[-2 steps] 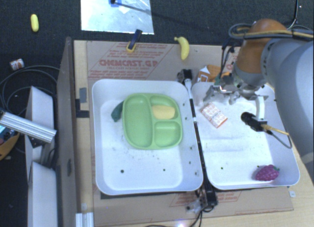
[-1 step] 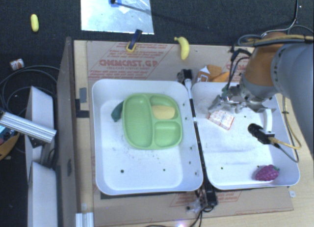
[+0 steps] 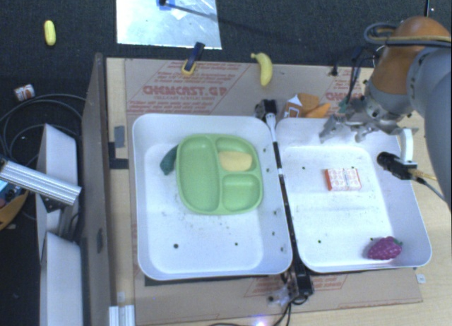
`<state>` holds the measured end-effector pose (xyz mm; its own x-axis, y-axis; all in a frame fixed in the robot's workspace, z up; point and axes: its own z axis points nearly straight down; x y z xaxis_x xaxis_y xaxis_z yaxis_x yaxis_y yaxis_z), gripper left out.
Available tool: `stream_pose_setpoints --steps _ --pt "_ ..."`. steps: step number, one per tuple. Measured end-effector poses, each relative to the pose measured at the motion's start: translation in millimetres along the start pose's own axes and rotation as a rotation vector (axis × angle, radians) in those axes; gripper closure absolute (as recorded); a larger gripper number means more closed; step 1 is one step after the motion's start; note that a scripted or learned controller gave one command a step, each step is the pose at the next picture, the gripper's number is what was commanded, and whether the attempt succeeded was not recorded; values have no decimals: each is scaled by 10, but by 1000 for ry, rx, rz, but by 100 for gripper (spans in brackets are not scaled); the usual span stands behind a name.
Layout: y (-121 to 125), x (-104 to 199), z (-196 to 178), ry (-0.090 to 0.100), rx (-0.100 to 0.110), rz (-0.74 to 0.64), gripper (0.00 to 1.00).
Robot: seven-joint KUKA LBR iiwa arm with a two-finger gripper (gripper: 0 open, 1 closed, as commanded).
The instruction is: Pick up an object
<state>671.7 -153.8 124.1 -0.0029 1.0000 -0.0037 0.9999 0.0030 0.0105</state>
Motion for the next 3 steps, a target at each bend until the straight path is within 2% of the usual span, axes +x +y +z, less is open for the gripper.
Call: stream_pose_setpoints --steps 1,2,3 --pt "-483 98 411 5 14 3 0" --pt "-445 94 275 3 5 1 100" --pt "-446 94 279 3 5 1 0"
